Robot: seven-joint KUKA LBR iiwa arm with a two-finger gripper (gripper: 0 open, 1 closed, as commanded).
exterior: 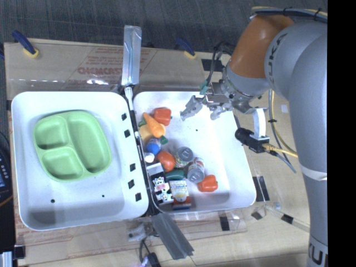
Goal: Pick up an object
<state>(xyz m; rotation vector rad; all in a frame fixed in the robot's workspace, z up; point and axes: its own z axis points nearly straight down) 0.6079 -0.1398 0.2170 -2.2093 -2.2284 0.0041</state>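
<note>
I saw the gripper hanging spread and empty over the right bin, near the orange pepper, which I judged light, smooth, best pinched across its body

A heap of small toy objects lies along the left wall of the right white bin. At its far end a red-orange plastic tomato-like piece touches an orange carrot-shaped piece. Just nearer lies a small blue piece beside a red-orange rounded piece. Two small grey tin cans lie tilted near the middle. A red pepper-shaped piece rests at the heap's right, and a small printed carton at the near end.
</note>
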